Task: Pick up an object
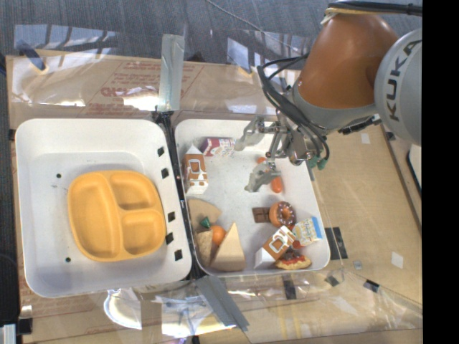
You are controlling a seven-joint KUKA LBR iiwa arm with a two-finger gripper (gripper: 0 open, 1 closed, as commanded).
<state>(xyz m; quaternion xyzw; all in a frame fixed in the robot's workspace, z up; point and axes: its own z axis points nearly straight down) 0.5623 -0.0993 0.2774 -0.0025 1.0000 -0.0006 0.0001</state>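
Gripper (264,172) over right bin (237,131), jaw state unclear. Small orange toy (276,185) beside it: light, rigid, slippery; pinch across middle.

**Non-task items on bench**

Two shallow white bins are sitting side by side on a cardboard-covered bench (107,77). The left bin (32,192) is holding a yellow divided tray (115,213) with three compartments, lying flat near the bin's middle. A strip of grey tape (171,70) is running down to the seam between the bins. Clear plastic sheeting (165,310) is lying along the near edge below both bins. Dark carpet (107,2) is showing beyond the far edge.
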